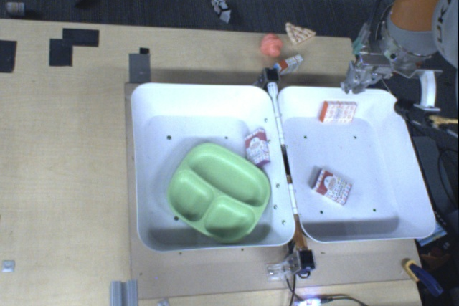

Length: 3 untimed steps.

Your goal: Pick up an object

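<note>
A green three-compartment plastic tray [219, 190] lies tilted in the left bin's near half, a small red-and-white carton [257, 147] touching its far right rim. Two similar cartons occupy the right bin: one [338, 111] by the far edge, one [331, 186] mid-floor.

I see a glossy, smooth green plastic tray [219, 190] in the matt white plastic left bin [147, 154]. The bench [64, 175] looks like pale, matt wood. Two small cartons [331, 186] look like printed card.

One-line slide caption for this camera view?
Gripper poised over right white bin's far edge; two red-and-white cartons inside; green divided plate in left bin.
</note>
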Available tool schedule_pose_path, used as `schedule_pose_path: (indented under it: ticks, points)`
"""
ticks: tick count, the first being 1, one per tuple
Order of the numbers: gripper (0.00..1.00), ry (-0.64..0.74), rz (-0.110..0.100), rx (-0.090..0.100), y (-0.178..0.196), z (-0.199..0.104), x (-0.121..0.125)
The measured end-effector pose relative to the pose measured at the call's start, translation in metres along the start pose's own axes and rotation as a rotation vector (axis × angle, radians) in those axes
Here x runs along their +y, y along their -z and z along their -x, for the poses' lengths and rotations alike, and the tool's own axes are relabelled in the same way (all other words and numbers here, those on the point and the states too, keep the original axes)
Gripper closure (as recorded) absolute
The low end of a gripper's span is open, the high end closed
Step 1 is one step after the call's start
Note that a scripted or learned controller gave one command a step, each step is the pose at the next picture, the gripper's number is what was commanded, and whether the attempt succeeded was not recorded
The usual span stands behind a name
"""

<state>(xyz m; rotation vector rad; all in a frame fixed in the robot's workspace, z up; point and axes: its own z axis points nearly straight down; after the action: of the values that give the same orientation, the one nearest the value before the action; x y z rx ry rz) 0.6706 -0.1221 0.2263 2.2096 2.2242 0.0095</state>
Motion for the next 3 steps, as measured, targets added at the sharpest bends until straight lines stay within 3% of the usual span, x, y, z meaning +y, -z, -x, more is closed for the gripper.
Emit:
schedule_pose_path:
  ticks: [1, 2, 3]
  points:
    - [0.0, -0.001, -0.004, 0.0, -0.002, 0.001, -0.001]
    - [0.0, -0.004, -0.009, 0.001, -0.13, -0.006, -0.024]
    - [0.0, -0.005, -0.002, -0.001, -0.139, -0.021, -0.081]
